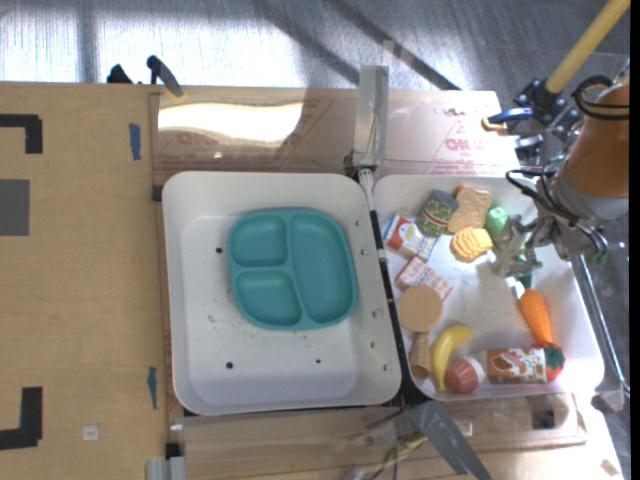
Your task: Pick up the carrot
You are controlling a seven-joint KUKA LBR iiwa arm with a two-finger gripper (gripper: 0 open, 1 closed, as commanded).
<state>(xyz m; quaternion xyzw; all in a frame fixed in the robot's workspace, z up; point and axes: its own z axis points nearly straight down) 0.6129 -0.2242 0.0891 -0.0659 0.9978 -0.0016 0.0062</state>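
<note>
While the carrot (pixel 537 315) lies flat on the floor of the right bin (pixel 585 313), near its right wall, orange body with the green tuft pointing up toward the arm, nothing about the pick looks finished. Gripper (pixel 517 253) sits low over the bin just above the carrot's leafy end, and nothing shows between its tips, so the carrot is not held. Whether that hand is spread or pressed together I cannot tell; the metal parts blur into one grey tangle at this angle.

So the reach looks roughly placed, and what remains, by my reading, is the whole of the real work: settling over the carrot's body, closing on it, lifting it clear.

Crowded company in there too: a banana (pixel 449 346) and a red-labelled bottle (pixel 518 364) below the carrot, a yellow biscuit-like piece (pixel 470 242) and a small green thing (pixel 497 219) beside the gripper. Left bin (pixel 200 358) holds a teal divided plate (pixel 293 267).

Hard to judge: possibly the tips touch the carrot's tuft, possibly they hang just above it. The arm's wrist is cut off at the right edge.
</note>
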